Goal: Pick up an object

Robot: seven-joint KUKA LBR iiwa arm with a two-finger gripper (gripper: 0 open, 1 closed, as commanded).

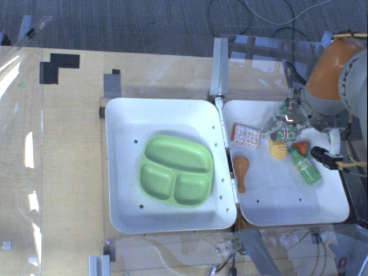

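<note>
Robot arm reaching into the right-hand bin, with nothing lifted yet as far as you can see.

Nearest you, the left bin [123,211] holds a green divided plate [176,169], which lies well apart from the arm. In the right bin [287,211], a brown drumstick-shaped toy [240,171] lies near the dividing wall, a green bottle [305,168] lies toward the right side, and a yellow corn toy [278,150] sits beside a small red piece [299,148]. Further back are a patterned red and white packet [246,135] and a green and white can [284,134]. The gripper [289,118] hangs at the back of this bin, just above the can; you cannot tell its state. The pick looks barely begun: every object appears to rest on the bin floor.
</note>
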